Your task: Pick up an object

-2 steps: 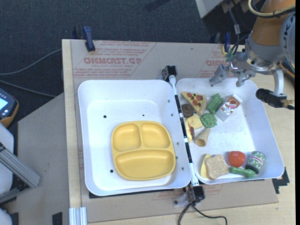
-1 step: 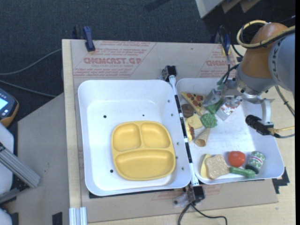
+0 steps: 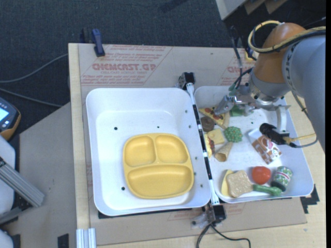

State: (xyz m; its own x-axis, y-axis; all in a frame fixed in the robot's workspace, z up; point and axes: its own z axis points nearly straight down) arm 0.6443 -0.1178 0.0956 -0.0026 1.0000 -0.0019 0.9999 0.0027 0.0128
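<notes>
leftmost, the left bin [image 3: 103, 107] carries just 1 thing, a yellow divided plate [image 3: 156, 165], lying flat with its 3 wells up, far out to the left of the fingers; it looks parked there as a drop-off place rather than a target. right of it, across the divider, the right bin [image 3: 305, 182] holds the loose pile, which is presumably why the arm is bent over this side. the gripper [image 3: 239, 101] sits low at the bin's far end, and i cannot tell how its fingers stand, since the wrist hides most of them. something green and pale lies right at the tips, possibly a small toy food piece, but whether it is grasped is unclear.

just below-left of the fingers lie brown and yellow scraps [image 3: 211, 122], then a green broccoli piece [image 3: 233, 134] and a cone [image 3: 223, 151] whose long axis runs diagonally, point toward the lower left. further toward the bin's near edge sit a bread slice [image 3: 238, 183], flat, a red tomato [image 3: 261, 174], and a green bean [image 3: 267, 189] lying roughly left-right. below-right of the fingers a wrapped snack [image 3: 266, 148] slants diagonally.
</notes>
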